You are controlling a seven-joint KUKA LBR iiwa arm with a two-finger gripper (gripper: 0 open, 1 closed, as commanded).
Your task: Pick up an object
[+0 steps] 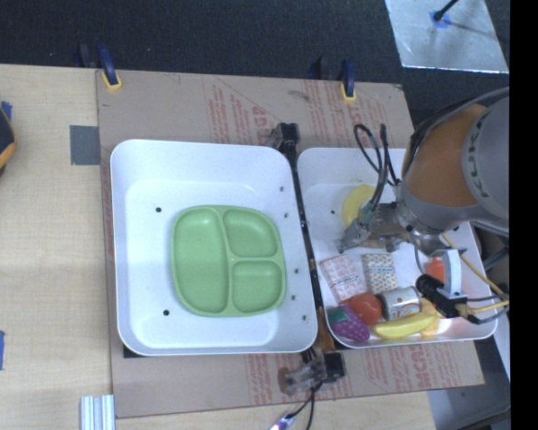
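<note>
Reaching in from the right, the arm hung over the right bin, and its gripper sat low near the middle of that bin. I could not tell if it was apart or shut, because the picture was too small and dark there.

Most of the toys lay in the near part of the right bin. A yellow lemon-like thing lay just behind the gripper, very close to it. I could not tell if they touched. It looked round and smooth, so it might slip or roll away. A good squeeze across its middle would work best.

Two flat packets lay side by side just in front of the gripper. They looked thin and light and would be hard to lift off the floor. Farther front sat a red tomato, a purple toy, a small silver can and a banana. These were crowded together and touching. The can looked hard and easy to hold by its sides.

The left bin held a green plate with three parts.
</note>
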